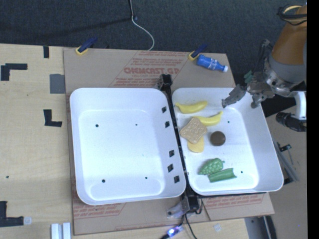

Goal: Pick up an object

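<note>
The gripper [244,98] hangs over the right bin's [259,148] far edge, fingers apparently spread, gripping nothing.

A blue bottle [211,63] with a white cap lies on the brown cardboard sheet [144,68] just behind the right bin. Two blue-and-yellow clamps [86,46] grip the sheet's far edge, one near each corner. A thin white cable [143,28] curls across the dark carpet [60,9] beyond the bench.
</note>
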`<state>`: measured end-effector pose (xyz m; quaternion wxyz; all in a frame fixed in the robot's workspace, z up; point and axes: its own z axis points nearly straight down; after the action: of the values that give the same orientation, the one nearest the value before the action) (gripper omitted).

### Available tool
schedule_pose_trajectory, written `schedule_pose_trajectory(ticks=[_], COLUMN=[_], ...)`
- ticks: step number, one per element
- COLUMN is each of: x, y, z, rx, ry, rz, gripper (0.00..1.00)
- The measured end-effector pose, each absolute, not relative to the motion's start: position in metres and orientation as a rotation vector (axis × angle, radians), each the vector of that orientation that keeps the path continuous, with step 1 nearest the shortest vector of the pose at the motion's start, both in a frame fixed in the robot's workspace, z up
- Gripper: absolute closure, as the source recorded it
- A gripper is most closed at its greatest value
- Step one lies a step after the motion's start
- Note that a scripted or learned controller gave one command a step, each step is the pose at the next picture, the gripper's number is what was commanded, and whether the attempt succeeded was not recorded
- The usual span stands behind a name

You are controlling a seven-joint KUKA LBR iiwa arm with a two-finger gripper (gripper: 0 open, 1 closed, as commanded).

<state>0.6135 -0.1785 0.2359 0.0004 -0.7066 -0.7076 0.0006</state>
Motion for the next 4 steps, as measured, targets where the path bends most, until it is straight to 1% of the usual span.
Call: schedule_pose_trajectory(ticks=[1,2,3,4], x=[0.613,0.617,0.619,0.628], y=[-0.165,-0.214,-0.212,-0.223], z=[0.173,0.079,0.096,0.085], rx=[-2.217,-2.222,-2.222,-2.217], ry=[-2.22,-2.221,-2.227,-2.222], rz=[0.006,0.005,0.001,0.0], gripper=[0.0,0.0,1.0,1.0])
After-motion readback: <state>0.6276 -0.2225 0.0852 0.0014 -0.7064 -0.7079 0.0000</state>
